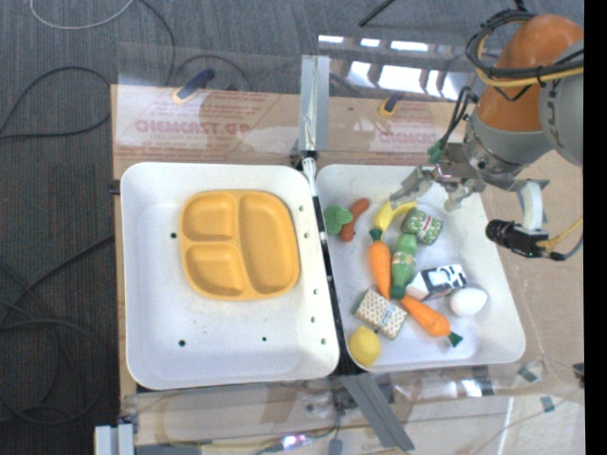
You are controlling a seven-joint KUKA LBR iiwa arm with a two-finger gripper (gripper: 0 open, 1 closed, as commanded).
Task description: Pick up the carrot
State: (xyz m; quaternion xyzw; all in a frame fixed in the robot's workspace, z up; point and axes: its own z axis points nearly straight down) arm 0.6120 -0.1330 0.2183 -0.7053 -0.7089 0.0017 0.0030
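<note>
Two carrots lie in the right bin [503, 344]. One carrot [380, 265] lies lengthwise near the bin's middle, its green top pointing to the far side. The second carrot [426, 318] lies slantwise near the front right, with its green end toward the front edge. My gripper [427, 195] hangs over the far part of this bin, above and to the right of the first carrot. Its fingers are spread open with nothing between them.
Around the carrots lie a banana [383, 216], a green can [422, 225], a green bottle [405, 259], a black-and-white carton [443, 279], an egg [468, 301], a checkered box [381, 314], a lemon [364, 346], broccoli [338, 219] and a sausage [357, 214]. The left bin [152, 349] holds a yellow divided plate [239, 243].
</note>
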